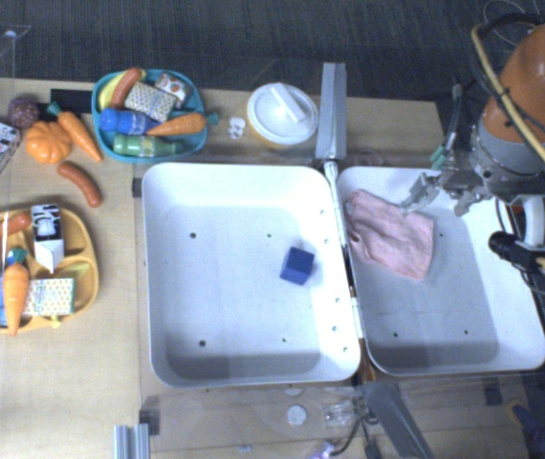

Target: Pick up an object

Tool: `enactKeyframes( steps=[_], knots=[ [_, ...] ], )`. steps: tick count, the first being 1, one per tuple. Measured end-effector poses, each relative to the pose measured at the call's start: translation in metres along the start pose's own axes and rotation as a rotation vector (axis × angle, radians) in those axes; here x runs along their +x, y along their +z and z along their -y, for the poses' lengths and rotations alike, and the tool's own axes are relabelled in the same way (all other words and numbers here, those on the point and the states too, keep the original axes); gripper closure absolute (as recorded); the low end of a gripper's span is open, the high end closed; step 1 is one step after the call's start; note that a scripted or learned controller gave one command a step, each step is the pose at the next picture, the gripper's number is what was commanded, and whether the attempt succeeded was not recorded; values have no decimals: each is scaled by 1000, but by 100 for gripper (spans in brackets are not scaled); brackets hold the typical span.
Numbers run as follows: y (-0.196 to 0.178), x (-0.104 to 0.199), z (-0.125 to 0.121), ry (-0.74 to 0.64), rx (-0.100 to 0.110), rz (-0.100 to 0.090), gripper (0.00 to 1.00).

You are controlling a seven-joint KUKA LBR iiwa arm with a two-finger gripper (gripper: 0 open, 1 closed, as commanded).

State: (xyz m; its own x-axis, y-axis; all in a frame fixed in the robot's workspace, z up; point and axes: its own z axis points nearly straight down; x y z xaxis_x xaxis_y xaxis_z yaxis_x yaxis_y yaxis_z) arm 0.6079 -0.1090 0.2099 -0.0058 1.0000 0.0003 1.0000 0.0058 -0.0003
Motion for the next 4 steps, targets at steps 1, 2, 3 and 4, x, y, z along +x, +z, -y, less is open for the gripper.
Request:
enactKeyframes(
  steps=[1,2,3,4],
  knots=[
    [114,-35,6,-119,-5,1,0],
    [118,-14,9,-315,-18,7,0],
    [118,-6,7,-423,-18,8,0],
    [118,4,17,-459,-20,9,0]
  ],
)
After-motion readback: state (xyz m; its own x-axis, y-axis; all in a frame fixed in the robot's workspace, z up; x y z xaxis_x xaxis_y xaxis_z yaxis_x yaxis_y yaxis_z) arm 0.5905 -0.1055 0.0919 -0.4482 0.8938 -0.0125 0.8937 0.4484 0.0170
